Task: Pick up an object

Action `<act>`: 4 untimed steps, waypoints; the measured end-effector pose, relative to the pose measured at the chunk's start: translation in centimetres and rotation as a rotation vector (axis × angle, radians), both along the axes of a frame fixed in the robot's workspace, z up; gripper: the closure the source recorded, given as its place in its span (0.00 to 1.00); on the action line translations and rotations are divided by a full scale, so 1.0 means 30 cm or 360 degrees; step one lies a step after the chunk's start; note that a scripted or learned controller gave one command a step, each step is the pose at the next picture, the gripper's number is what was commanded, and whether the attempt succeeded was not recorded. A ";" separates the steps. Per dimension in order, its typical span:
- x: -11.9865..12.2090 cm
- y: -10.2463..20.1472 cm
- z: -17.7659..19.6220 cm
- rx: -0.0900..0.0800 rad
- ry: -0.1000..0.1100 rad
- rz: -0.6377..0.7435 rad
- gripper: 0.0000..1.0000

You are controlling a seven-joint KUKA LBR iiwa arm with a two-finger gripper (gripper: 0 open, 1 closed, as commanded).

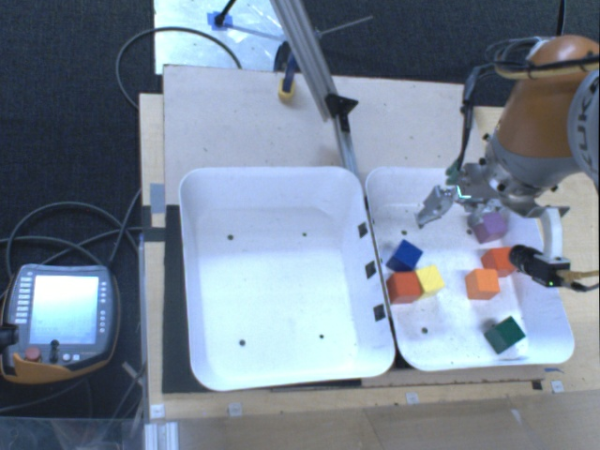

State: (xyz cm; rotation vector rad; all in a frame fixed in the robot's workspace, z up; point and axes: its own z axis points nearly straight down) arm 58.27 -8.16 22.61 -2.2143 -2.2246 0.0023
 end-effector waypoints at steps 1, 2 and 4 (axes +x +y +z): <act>0.003 -0.001 0.008 -0.0001 -0.0008 -0.0002 0.00; 0.005 -0.026 -0.139 -0.0002 -0.0001 -0.0005 0.00; 0.039 -0.027 -0.370 -0.0004 -0.0036 0.0000 0.00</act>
